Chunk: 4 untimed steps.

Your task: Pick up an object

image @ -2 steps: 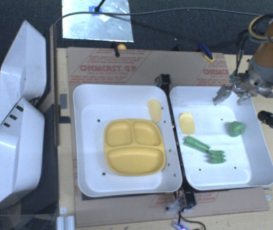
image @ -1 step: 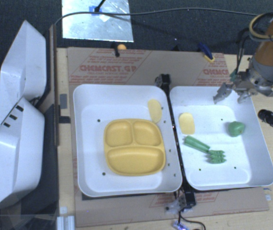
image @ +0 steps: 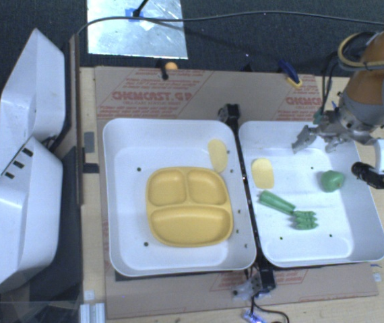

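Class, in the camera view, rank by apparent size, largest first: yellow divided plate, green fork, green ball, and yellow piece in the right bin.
1. Yellow divided plate
2. Green fork
3. Yellow piece
4. Green ball

The last two look close; unsure.

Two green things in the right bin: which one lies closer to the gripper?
The small round green piece, just below the gripper. The green fork lies farther, toward the bin's front.

End effector (image: 318, 140) splayed open, low, empty.

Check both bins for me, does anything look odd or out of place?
One thing: the small pale yellow oval piece in the left white bin leans against the bin's right wall instead of lying flat. The yellow divided plate sits level.
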Motion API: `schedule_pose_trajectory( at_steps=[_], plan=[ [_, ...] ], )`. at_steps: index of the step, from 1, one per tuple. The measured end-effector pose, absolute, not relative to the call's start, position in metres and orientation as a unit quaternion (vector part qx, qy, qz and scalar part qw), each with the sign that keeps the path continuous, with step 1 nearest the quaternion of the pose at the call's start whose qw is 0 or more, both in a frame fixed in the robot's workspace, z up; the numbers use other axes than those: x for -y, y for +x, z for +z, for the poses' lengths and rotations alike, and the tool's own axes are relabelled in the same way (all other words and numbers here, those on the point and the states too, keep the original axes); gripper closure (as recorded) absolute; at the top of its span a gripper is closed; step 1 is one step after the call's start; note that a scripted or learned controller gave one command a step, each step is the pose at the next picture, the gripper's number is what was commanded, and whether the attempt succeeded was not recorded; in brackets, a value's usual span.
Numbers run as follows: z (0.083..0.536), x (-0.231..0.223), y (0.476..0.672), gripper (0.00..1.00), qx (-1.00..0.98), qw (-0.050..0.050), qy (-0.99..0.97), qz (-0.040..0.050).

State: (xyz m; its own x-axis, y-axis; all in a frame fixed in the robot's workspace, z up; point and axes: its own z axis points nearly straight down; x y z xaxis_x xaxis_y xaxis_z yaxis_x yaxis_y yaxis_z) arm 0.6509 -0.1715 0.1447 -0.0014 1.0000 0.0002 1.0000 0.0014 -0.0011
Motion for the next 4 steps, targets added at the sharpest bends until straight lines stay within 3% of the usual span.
schedule_pose_trajectory(
  at_steps=[1, 2, 3, 4],
  plan=[
    [0.091, 0.161, 0.652, 0.00, 0.708, 0.001, -0.707, 0.0005],
    [0.084, 0.161, 0.652, 0.00, 0.707, 0.000, -0.707, -0.0003],
    [0.095, 0.161, 0.653, 1.00, 0.708, -0.001, -0.706, -0.0008],
    [0.138, 0.161, 0.652, 1.00, 0.707, -0.002, -0.707, -0.0013]
  ],
)
